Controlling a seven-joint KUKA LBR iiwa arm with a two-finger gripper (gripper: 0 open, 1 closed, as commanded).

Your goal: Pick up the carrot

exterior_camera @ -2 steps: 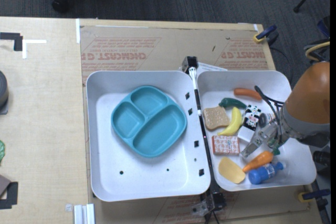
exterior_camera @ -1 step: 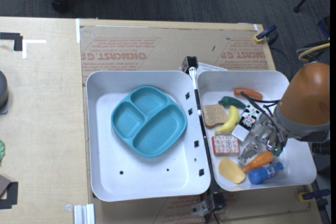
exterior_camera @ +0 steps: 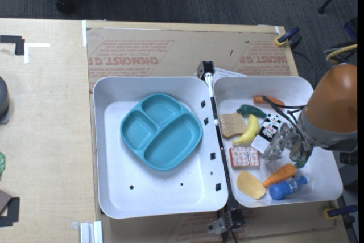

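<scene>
Carrot point(exterior_camera: 280, 173) lying diagonal in right bin point(exterior_camera: 324, 190), long axis lower-left to upper-right. Claw point(exterior_camera: 289, 148) just above it, spread open, gripping nothing.

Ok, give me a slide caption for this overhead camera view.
KUKA gripper poised just above the carrot in the right bin; blue divided plate in the left.

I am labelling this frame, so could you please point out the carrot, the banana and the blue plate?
carrot point(exterior_camera: 280, 173): camera view, middle of its orange body.
banana point(exterior_camera: 248, 130): camera view, middle of its curve.
blue plate point(exterior_camera: 162, 131): camera view, ridge between compartments.
</scene>
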